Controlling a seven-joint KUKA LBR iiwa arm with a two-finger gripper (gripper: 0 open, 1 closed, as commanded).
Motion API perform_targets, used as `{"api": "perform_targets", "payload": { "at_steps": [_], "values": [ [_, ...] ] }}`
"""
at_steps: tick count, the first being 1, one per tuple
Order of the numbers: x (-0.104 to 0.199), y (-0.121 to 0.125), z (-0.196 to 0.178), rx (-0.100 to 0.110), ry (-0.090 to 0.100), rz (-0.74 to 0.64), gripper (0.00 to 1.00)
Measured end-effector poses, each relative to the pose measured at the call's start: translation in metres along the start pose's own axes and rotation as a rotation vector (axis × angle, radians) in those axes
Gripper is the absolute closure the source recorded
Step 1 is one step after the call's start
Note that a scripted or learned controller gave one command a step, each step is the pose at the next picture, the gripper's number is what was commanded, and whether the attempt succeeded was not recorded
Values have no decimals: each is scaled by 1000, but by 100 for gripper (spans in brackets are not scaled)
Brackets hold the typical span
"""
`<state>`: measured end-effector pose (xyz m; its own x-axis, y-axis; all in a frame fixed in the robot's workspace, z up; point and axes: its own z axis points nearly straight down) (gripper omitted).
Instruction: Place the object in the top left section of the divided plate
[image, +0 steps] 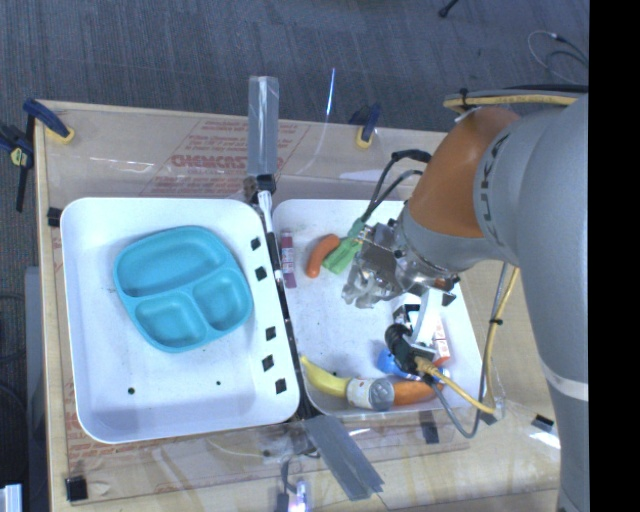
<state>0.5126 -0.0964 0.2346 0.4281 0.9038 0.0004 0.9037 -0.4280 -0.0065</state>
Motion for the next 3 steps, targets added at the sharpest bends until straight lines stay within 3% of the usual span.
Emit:
{"api": "perform_targets", "payload": {
  "at_steps": [1, 2, 3],
  "values": [
    [62, -24, 24, 1, -1, -176, 100],
    [0, 1, -95, -5, 0, -152, 100],
    [-25, -28, -9, -1, -2, -393, 100]
  ]
}}
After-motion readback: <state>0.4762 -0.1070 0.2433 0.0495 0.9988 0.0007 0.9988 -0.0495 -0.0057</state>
